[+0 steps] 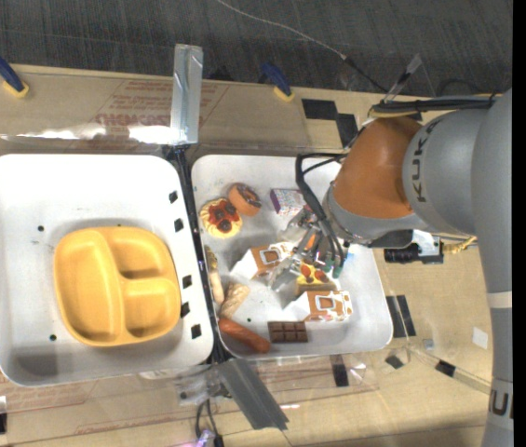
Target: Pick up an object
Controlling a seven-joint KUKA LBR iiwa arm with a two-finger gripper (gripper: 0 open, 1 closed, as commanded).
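Tool (311, 252) sits low in the right bin (374, 317), amid toy food near the bin's middle. Its tip is buried in clutter, so whether it's apart or together can't be told, nor whether it grips anything.

Candidates close by: a small orange-and-white house-like toy (329, 304) just below the tool, another similar one (269, 258) to its left, a chocolate bar (289, 331) near the bottom wall, a fruit tart (221, 217) and donut (243, 198) up-left. Yellow divided tray (116, 284) lies alone in the left bin.

Best approach, as a judgement: pick one item w/ free space on both sides, centre over it, go straight down, close firmly, lift slowly, avoid dragging neighbours.
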